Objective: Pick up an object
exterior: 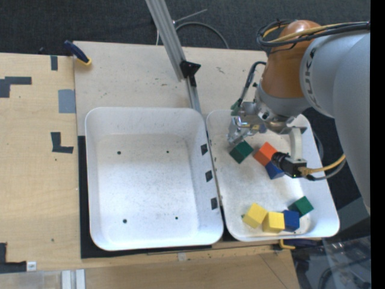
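Note:
My gripper [236,135] hangs over the upper left part of the right bin [319,221]. A dark green block [240,152] lies right beneath its tip, touching or nearly touching it. Just to the right lie an orange block [263,154] and a blue block [274,170]. Along the bin's front edge sit two yellow blocks [255,214] [275,221], another blue block [291,220] and a second green block [302,205].
The left bin [90,125] stands beside the right one, their rims meeting at the middle. A metal pole [171,35] slants down to the bins' back edge. A black cable fitting [292,166] sits by the blue block.

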`<control>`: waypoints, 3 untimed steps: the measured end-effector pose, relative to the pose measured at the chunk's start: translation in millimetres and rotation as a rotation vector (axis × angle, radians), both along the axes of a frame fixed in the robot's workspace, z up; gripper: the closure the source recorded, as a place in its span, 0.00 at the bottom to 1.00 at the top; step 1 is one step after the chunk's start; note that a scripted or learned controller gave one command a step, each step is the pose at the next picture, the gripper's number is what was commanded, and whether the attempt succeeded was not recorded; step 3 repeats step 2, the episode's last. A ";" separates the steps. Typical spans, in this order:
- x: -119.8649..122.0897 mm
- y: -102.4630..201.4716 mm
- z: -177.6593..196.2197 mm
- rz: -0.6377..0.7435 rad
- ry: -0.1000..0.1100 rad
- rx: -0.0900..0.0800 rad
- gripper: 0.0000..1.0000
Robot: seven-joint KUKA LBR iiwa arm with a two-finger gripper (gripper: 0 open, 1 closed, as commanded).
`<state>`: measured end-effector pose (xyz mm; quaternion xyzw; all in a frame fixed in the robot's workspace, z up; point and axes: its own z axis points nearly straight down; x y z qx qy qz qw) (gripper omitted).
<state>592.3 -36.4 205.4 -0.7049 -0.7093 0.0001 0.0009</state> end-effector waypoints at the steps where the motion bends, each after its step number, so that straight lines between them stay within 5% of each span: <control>1: 9.9 53.0 15.7 0.001 -0.002 0.001 1.00; 2: 15.3 110.7 9.2 0.001 0.000 0.000 1.00; 3: 15.3 110.7 9.2 0.001 0.000 0.000 1.00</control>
